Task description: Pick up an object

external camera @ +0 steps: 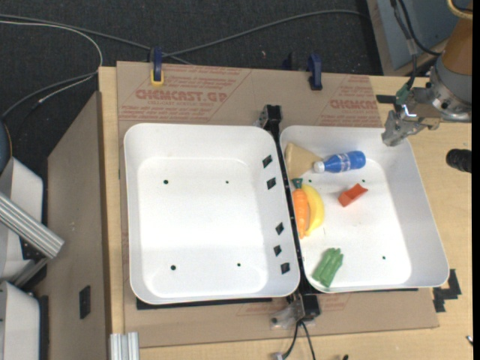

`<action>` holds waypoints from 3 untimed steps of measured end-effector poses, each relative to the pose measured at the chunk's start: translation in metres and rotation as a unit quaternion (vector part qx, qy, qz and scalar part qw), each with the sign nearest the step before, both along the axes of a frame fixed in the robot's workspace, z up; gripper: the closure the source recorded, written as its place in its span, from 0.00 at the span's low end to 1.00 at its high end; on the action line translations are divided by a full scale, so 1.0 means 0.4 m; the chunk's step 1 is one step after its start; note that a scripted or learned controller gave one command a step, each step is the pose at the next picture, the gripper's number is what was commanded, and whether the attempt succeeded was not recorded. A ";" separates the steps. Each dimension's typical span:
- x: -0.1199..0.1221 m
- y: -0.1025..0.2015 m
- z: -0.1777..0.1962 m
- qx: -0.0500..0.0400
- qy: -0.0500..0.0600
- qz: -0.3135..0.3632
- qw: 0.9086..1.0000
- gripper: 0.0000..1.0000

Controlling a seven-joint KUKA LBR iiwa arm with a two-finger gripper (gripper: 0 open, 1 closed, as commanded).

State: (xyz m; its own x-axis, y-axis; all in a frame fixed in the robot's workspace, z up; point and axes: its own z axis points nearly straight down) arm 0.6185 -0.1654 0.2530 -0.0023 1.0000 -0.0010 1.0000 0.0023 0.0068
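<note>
Cardboard [247, 88] is lying under everything as the broadest surface, printed twice in red with "CHEMCAST GP", once at about eleven o'clock of the view and once at about one o'clock; the smaller lines beneath are too fine to read. Two blue clamps are pinning its far edge, one [157, 66] with a yellow tip at eleven o'clock and one [315, 72] at twelve to one.

Two white bins are sitting side by side on it, touching along a black divider carrying several small black clips. Nothing is lying on the floor of the left bin [139, 201] apart from four small dark dots. The right bin [405, 223] is holding six things. Going downward in size: one blue and white bottle [341, 162] is lying on its side toward twelve o'clock of that bin; one tan wedge [297, 158] is lying just beside it at eleven; one yellow banana [315, 207] and one orange carrot-like piece [301, 210] are touching each other at nine; one green object [328, 267] is resting at seven; one small red block [352, 194] is lying near the centre.

At two o'clock of the view, the gripper [395, 132] is hanging above the bin's far right corner, well apart from the objects; whether it is spread or closed, I cannot tell.
</note>
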 end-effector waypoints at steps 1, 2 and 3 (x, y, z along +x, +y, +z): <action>0.014 0.135 0.011 0.001 0.002 0.002 1.000 1.00; 0.021 0.280 -0.028 0.002 0.005 0.002 1.000 1.00; 0.003 0.419 -0.066 0.002 0.005 0.002 1.000 1.00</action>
